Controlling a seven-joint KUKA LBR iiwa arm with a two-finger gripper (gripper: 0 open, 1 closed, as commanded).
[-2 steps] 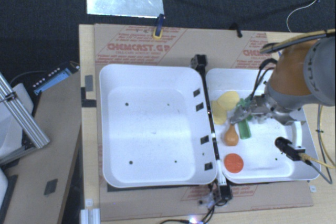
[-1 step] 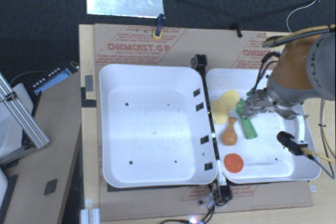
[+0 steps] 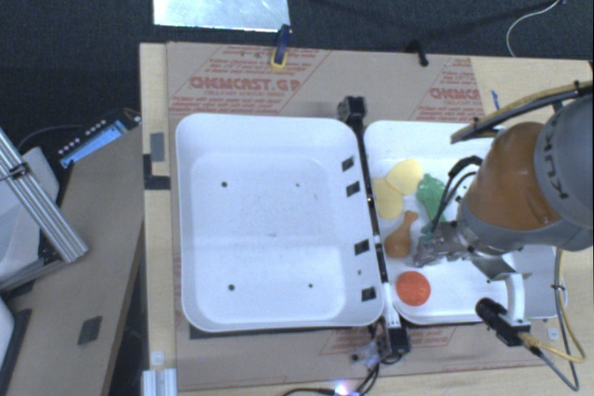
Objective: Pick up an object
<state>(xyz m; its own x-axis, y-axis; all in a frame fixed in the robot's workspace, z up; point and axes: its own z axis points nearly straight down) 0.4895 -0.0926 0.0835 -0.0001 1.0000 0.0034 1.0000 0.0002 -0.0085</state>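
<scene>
Presently the claw (image 3: pixel 429 248) hangs low in the right bin (image 3: pixel 436 136) beside the tan piece (image 3: pixel 400 235); finger state indeterminate. Approach step; next, descend and pinch.

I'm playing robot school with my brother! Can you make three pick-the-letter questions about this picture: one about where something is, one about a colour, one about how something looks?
1. Which bin holds the toys?
A. left white bin
B. right white bin
C. both

2. What colour is the round ball near the right bin's front edge?
A. blue
B. orange-red
C. white

3. Where is the grey arm's gripper?
A. over the right bin
B. over the left bin
C. off the bench

Answers:
1 B, the toys all lie there.
2 B, it looks orange-red.
3 A, it sits beside the green toy.
</scene>
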